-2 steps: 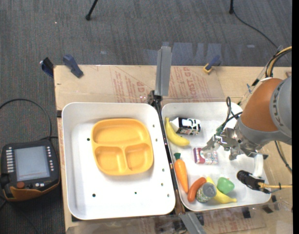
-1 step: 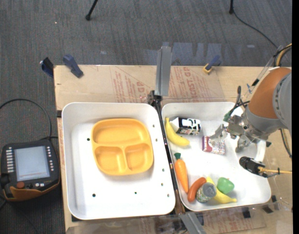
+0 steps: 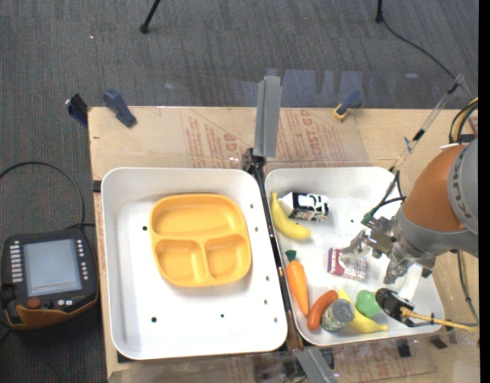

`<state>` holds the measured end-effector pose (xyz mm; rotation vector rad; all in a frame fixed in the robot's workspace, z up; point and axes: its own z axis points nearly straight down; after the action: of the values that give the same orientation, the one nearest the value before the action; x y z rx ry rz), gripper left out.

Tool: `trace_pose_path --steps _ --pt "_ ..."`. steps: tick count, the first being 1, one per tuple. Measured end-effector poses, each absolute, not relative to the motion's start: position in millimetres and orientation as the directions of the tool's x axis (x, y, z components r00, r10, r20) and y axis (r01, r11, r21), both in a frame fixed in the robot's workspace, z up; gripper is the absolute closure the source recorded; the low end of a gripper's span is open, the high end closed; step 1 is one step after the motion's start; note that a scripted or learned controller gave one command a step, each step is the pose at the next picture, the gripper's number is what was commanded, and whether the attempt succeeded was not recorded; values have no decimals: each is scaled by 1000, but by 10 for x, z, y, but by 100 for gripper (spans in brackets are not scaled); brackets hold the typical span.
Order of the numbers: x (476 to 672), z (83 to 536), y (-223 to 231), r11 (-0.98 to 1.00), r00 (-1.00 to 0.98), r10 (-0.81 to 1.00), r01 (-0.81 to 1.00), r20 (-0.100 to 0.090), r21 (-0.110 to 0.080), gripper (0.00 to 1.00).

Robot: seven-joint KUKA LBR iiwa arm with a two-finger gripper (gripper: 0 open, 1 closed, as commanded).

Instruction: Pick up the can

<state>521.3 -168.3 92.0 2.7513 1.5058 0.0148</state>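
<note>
My tool (image 3: 371,250) hangs over the right bin (image 3: 353,175), just right of the pink packet (image 3: 346,263); can't tell its grip state. Can (image 3: 337,315) lies near the bin's front edge, touching the red pepper (image 3: 321,309), beside the carrot (image 3: 298,282), apart from my tool

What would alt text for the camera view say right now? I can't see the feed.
The gripper hangs over the right bin, above and right of the can, which stands near the bin's front edge beside a carrot, a chili and a green pear. A banana lies further back; the left bin holds a yellow divided plate.
</note>
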Motion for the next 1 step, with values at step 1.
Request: trace_pose_path --steps 1 --pt "5901 918 -1978 -520 520 854 854 5 6 0"
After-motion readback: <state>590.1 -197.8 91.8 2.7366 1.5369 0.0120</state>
